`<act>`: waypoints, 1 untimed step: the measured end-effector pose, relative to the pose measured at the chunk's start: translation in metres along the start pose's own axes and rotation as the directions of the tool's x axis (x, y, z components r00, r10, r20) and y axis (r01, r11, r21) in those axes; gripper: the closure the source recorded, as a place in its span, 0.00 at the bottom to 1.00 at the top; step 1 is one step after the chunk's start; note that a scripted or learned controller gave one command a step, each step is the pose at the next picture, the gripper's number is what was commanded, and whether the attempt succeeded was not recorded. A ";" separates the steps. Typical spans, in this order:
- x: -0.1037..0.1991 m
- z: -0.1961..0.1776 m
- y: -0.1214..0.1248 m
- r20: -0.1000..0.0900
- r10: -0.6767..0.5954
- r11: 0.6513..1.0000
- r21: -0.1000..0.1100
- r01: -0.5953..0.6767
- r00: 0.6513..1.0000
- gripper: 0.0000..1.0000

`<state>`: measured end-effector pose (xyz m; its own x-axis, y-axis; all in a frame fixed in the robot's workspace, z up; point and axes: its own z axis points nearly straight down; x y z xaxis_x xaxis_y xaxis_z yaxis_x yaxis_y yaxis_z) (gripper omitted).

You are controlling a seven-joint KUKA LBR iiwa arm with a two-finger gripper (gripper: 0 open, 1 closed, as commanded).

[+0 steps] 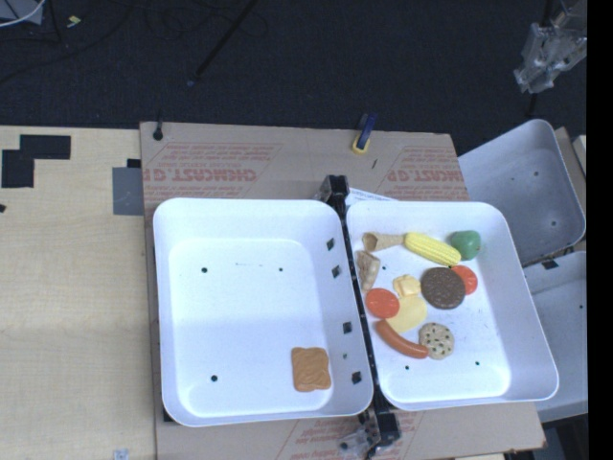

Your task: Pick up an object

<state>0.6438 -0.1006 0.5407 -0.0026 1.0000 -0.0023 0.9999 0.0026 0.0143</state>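
The surface [77,286] carries two shallow white bins side by side. The left bin [192,228] holds one item, a tan toast-like piece [310,368] lying flat near its front right corner. The right bin [498,353] holds a cluster toward its back left part: a yellow corn cob [431,249], a green piece [466,243] at the cob's right end, a brown round patty [442,287] with a red piece [465,278] touching its right side, a red disc [382,303], a sausage [401,339] and a speckled cookie [436,339] just beside the sausage.

Judgement on the step in hand: approach and selection. No object is yet taken. The toast-like piece is the cleanest target, well apart from anything else, though close to the bin wall; a descent should leave room on the wall side. In the cluster, the corn cob or cookie offer free sides; the pieces that touch risk a double or slipped grip.

The hand [548,54] sits high at the back right corner of the view, well apart from both bins. It carries nothing, but it is blurred and I cannot tell its state.
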 end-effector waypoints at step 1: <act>0.055 0.089 -0.077 -0.005 0.000 1.000 0.027 0.000 1.000 1.00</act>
<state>0.5676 -0.0461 0.4503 -0.0029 1.0000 0.0029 0.9999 0.0029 -0.0124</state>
